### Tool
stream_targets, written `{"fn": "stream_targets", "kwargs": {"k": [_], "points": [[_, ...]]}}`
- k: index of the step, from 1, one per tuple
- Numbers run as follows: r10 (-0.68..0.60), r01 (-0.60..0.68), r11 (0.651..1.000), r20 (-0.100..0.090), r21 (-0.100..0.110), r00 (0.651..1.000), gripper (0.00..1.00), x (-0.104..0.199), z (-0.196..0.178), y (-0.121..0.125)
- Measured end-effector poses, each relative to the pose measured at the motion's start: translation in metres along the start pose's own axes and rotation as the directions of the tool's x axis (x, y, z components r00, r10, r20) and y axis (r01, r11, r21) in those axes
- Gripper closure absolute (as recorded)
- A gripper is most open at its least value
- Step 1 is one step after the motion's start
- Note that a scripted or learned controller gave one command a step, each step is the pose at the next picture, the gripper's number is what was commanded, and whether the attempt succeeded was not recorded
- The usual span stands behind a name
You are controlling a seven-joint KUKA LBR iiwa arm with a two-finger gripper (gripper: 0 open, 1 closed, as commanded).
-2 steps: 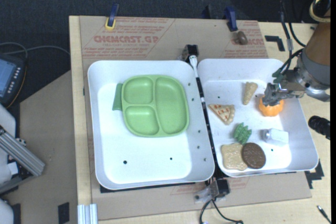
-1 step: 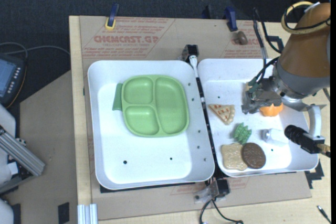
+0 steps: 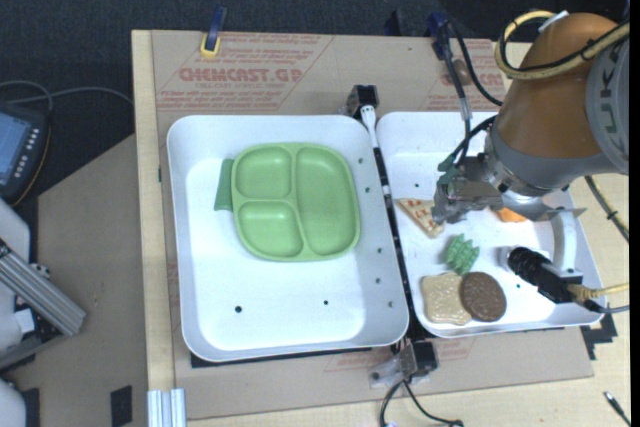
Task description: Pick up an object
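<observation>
My gripper (image 3: 452, 198) hangs low over the middle of the right bin (image 3: 420, 140), under the arm's orange band. Just left of it lies a tan waffle-patterned pizza slice (image 3: 420, 215). A small green leafy piece (image 3: 461, 253) sits below the gripper. Further toward the front lie a pale beige toast-like piece (image 3: 442, 299) and a round brown cookie (image 3: 483, 296), touching each other. An orange bit (image 3: 509, 213) peeks out from under the wrist. The view does not show anything held.
The left bin (image 3: 200, 245) holds a green divided plate (image 3: 296, 200) with three compartments. A black divider rail (image 3: 384, 205) runs between the two bins. The bench's cardboard surface (image 3: 250, 65) lies behind the bins.
</observation>
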State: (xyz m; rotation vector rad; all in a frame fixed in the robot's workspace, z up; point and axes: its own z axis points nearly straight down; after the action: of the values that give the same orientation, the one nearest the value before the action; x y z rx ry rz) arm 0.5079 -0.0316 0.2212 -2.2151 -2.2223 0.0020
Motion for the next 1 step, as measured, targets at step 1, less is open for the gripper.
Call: {"fn": "stream_targets", "kwargs": {"k": [1], "points": [[0.0, 0.0, 1.0, 0.0, -0.002, 1.0, 1.0, 0.0343, -0.0072, -0.0058]]}}
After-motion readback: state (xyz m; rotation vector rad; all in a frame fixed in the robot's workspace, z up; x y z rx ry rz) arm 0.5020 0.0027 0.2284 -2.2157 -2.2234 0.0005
